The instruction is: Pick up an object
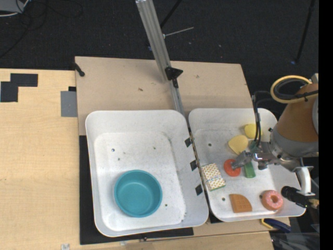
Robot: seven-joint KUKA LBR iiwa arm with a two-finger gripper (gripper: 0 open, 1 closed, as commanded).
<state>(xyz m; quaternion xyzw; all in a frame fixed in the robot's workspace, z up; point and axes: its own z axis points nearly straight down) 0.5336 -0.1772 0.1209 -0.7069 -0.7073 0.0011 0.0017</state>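
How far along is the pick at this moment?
Done: the arm has reached into the right bin, with the gripper low among the red round piece, green piece and yellow pieces. In hand: nothing visibly between its fingers. Left: a clear grasp and a lift; every item rests on the bin floor, and the teal bowl sits in the left bin.

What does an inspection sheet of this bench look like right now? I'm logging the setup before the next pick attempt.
Surface: two white bins side by side, left bin and right bin, on a wooden bench.
Job's things: right bin holds a red disc, green piece, yellow pieces, patterned block, orange-brown piece, pink donut.
Clutter: teal bowl in left bin.
Grippers: gripper low over the red disc and green piece; grasp unclear.
Cables: yellow loop on the arm.
Surroundings: slanted metal rail, dark floor.
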